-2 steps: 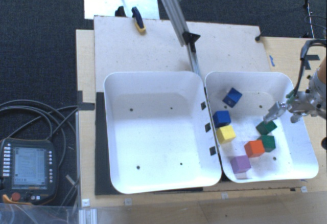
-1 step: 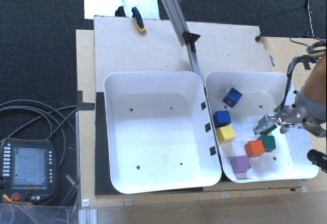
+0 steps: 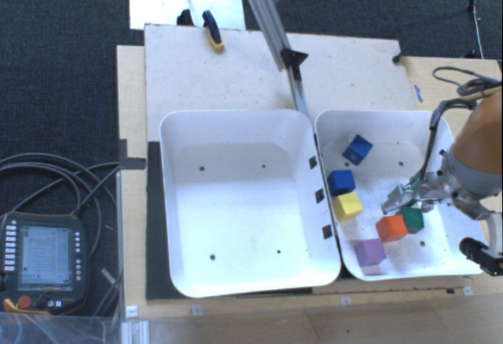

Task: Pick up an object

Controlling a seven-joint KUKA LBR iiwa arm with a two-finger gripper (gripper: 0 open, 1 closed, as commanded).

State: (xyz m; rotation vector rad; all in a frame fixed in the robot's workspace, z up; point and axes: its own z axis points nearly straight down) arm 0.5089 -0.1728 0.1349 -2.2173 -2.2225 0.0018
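Observation:
In the right bin (image 3: 377, 124) lie several small blocks: a blue cube (image 3: 357, 149) near the back, a second blue cube (image 3: 341, 181), a yellow cube (image 3: 347, 206), a purple cube (image 3: 370, 252), an orange cube (image 3: 391, 228) and a green cube (image 3: 413, 219). My gripper (image 3: 405, 199) hangs low over the right bin, just above the orange and green cubes, at the end of the arm coming in from the right. Nothing is visibly held between its fingers.
The left bin (image 3: 236, 201) stands beside the right one, sharing a middle wall. A slanted metal pole (image 3: 267, 12) rises behind the bins. A teach pendant (image 3: 43, 260) with cables lies on the floor at the left.

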